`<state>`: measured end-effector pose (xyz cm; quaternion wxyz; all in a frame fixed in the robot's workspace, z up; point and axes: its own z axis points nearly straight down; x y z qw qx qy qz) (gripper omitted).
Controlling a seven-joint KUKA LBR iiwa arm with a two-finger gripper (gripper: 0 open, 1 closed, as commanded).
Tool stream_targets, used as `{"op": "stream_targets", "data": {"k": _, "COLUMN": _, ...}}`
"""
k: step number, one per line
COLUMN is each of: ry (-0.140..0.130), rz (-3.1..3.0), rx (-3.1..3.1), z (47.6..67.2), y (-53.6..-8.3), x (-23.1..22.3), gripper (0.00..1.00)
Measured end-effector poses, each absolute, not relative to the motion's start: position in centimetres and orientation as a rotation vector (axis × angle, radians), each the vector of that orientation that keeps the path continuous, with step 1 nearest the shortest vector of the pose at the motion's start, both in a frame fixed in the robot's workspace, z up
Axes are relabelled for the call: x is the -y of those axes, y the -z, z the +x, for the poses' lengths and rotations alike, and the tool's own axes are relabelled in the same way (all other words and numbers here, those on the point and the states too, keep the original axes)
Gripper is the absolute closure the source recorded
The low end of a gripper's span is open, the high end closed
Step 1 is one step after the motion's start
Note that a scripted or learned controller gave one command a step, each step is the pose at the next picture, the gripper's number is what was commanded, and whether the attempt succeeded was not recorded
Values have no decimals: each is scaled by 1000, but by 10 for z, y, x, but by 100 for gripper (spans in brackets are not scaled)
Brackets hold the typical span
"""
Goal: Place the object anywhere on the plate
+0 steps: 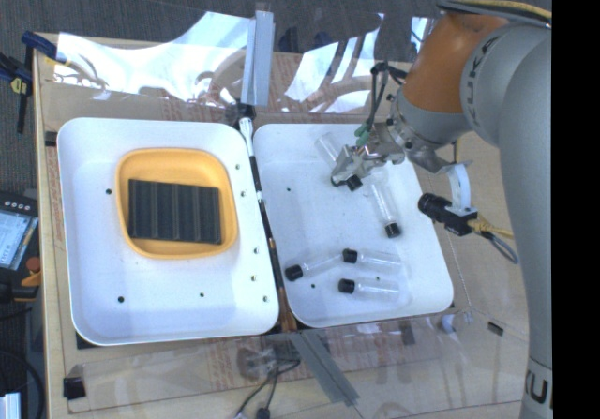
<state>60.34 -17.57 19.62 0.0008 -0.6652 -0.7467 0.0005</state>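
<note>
Only part of the maker's lettering shows on the grey arm [525, 220], too cropped to read.

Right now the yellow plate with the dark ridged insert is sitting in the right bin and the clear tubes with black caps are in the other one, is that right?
Not quite. The camera view shows the yellow plate with its dark ridged insert in the left bin, not the right. The clear tubes with black caps lie in the right bin.
</note>
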Motion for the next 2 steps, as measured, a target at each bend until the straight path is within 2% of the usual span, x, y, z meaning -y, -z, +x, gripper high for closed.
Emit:
{"op": "stream_targets", "data": {"k": 1, "ry": -1, "rz": -2089, "rx": 2345, "z": 603, "y": -196, "x": 176, "gripper": 0}}
{"op": "stream_targets", "data": {"k": 2, "ry": -1, "rz": -2050, "rx": 2379, "z": 635, "y": -180, "x": 119, "gripper": 0}}
